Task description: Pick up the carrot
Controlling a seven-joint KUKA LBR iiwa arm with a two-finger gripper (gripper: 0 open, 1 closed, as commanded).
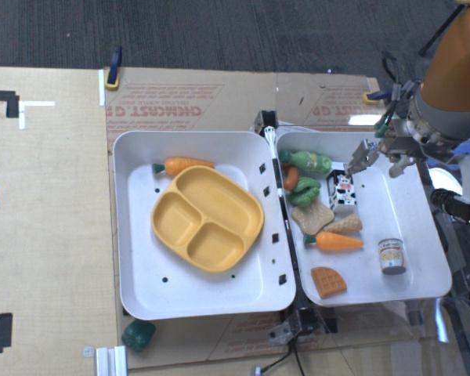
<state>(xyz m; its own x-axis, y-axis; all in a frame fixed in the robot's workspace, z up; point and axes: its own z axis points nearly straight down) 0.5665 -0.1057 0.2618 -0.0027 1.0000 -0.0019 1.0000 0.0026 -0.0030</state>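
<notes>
Two carrots are in view. One carrot (187, 164) lies in the left bin (133, 233) at its far edge, tucked behind the yellow divided plate (207, 218). A second carrot (338, 242) lies in the middle of the right bin (423, 233), its tip pointing right. My gripper (377, 162) hovers over the far part of the right bin, above and to the right of the second carrot and well apart from it. Its fingers (359, 160) are spread open with nothing between them.
The right bin also holds green vegetables (309, 161), a small orange-red piece (291, 178), a cow-patterned carton (343, 192), bread slices (314, 217), a can (391, 255) and a waffle wedge (328, 281). A green toy (139, 334) lies outside the left bin's near corner.
</notes>
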